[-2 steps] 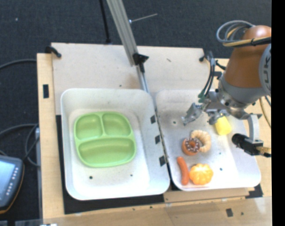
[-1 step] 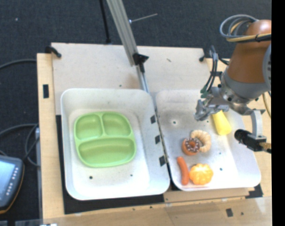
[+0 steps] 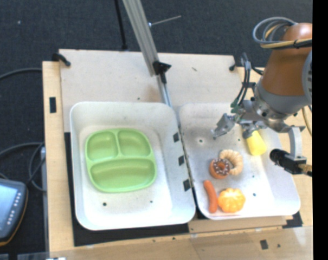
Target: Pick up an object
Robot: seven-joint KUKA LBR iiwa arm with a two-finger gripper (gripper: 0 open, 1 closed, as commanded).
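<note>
Tan bench (image 3: 109, 75) on dark carpet (image 3: 44, 15). On the bench, side by side and touching, two shallow white bins: left bin (image 3: 77, 112), right bin (image 3: 199, 118). In the left bin, lying flat near its middle, a green tray (image 3: 120, 160) with three compartments, two small at the far side, one long at the near side. Slanting in from the top edge down to the bins' shared far corner, a metal pole (image 3: 142, 28). At lower left, off the bench, a grey pendant (image 3: 4, 207) with an orange rim.
</note>
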